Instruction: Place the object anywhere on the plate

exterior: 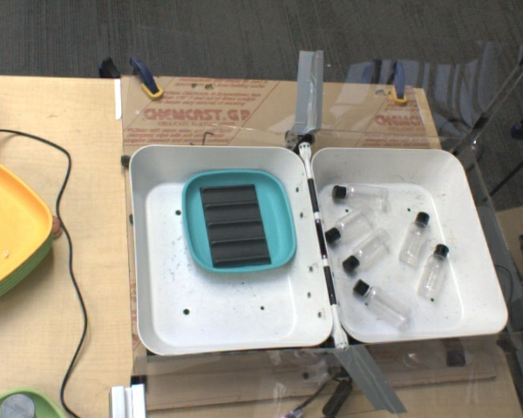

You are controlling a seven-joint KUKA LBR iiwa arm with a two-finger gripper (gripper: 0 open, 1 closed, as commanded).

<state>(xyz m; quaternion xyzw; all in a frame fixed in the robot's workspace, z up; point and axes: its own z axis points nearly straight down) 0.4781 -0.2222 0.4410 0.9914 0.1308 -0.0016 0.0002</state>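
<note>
A teal square plate (195,233) lies in the left white bin (227,316), toward its back. A dark ridged block (234,225) rests flat on the middle of the plate. In the right white bin (475,233) several clear vials with black caps lie on their sides, among them one at the back left (359,195), one at the front (382,304) and one on the right (434,271).
A grey metal post (309,94) stands behind the seam between the bins. Printed cardboard (209,111) lies behind them, held by clamps (145,77). Yellow dishes (9,225) and a black cable (72,259) sit on the wooden bench to the left.
</note>
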